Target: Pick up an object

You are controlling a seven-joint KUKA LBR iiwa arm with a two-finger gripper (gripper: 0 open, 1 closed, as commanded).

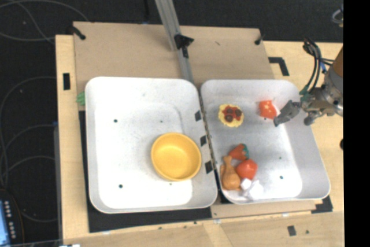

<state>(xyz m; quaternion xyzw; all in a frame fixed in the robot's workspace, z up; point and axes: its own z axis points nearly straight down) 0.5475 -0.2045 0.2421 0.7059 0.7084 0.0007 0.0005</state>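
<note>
Reaching in from the right, the gripper [298,113] hangs over the right bin [300,173] near its upper right edge, its two dark fingers [285,114] spread apart with nothing between them. The nearest thing to take is the small red piece [267,109], which lies just beside the left fingertip, toward the bin's middle and a touch higher in the view. It looks squat rather than long, so no axis matters much; what matters is that it sits outside the open fingers, not under them. My judgement is that the gripper must shift left before it drops, or the finger will land on the piece's edge and push it away. Farther left lies a round yellow piece with dark red topping [231,115], and a cluster of orange and red toys [237,169] crowds the bin's near wall, well apart from the gripper. The left bin [115,136] holds a yellow bowl [176,156].
</note>
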